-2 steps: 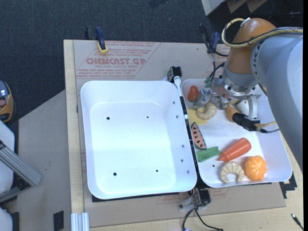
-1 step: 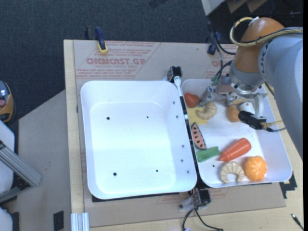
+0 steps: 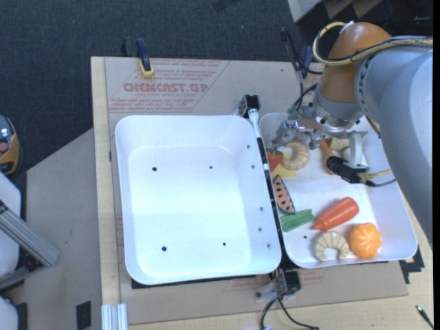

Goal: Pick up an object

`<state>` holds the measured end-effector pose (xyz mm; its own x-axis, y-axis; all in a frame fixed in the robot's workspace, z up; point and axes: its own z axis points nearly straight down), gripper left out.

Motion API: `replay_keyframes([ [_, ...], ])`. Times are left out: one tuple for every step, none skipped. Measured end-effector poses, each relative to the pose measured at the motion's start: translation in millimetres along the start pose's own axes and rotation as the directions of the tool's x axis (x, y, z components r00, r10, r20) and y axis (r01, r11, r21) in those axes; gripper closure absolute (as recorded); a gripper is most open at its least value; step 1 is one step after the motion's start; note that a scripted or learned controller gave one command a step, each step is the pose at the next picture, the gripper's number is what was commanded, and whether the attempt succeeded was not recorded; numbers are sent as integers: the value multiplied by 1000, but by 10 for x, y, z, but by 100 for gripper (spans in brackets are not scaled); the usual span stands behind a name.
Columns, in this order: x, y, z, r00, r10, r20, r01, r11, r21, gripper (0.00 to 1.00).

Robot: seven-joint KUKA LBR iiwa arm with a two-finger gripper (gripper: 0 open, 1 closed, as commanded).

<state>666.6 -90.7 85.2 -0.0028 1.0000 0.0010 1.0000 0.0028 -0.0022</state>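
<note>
Gripper (image 3: 302, 137), jaw state not discernible, is lowered over crowded pastry ring (image 3: 297, 157) in right bin (image 3: 399, 205); neighbours may be knocked, grasp missed.

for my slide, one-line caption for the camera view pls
KUKA arm's claw lowered over a croissant in the right bin, near a carrot and orange.

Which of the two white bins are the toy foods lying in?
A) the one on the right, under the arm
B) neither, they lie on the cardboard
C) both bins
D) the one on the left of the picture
A: the carrot, the orange, the croissant and the watermelon slice all lie in the right bin, where the arm reaches in.
</note>
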Motion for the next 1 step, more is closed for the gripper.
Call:
replay_keyframes([
  [-20,14,-134,1000,1,3,-1,1000,-6,100],
])
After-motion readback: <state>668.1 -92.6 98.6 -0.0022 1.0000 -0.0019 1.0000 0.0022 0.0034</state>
